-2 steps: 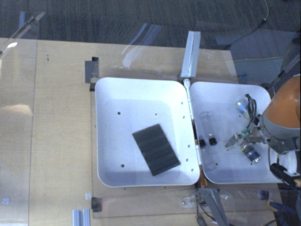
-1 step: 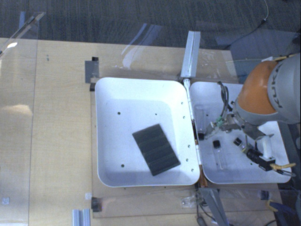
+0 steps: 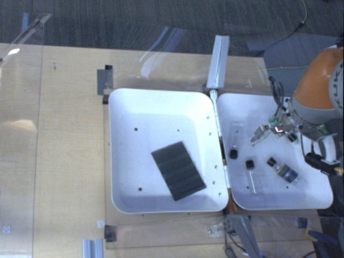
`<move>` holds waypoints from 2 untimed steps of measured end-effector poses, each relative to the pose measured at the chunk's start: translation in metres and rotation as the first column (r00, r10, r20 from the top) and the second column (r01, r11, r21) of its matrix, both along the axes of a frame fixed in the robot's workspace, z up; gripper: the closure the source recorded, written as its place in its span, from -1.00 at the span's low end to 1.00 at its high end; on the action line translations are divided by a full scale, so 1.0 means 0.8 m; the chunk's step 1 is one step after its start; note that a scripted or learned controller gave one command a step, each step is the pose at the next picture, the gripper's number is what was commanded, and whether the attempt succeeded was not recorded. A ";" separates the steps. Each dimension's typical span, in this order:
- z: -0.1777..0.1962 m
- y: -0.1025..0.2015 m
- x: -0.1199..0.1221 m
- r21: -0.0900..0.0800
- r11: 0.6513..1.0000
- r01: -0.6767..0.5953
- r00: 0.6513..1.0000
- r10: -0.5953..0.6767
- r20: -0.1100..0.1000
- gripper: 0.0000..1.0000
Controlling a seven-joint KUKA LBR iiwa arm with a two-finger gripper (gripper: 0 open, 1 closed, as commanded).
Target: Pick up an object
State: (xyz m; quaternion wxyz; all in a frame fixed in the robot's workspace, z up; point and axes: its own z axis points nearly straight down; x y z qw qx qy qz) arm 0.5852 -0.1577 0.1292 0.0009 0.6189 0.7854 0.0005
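Lying below-right of end effector (image 3: 262,134): small vial (image 3: 283,170).

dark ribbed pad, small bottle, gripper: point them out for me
dark ribbed pad (image 3: 178,170), camera view, middle of its top face
small bottle (image 3: 283,171), camera view, its body
gripper (image 3: 259,135), camera view, at its fingertips
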 end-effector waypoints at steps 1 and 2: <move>0.108 0.088 -0.057 0.000 1.000 0.022 1.000 -0.022 0.001 -1.00; -0.044 0.074 -0.084 0.001 0.998 0.064 0.998 -0.064 0.001 -1.00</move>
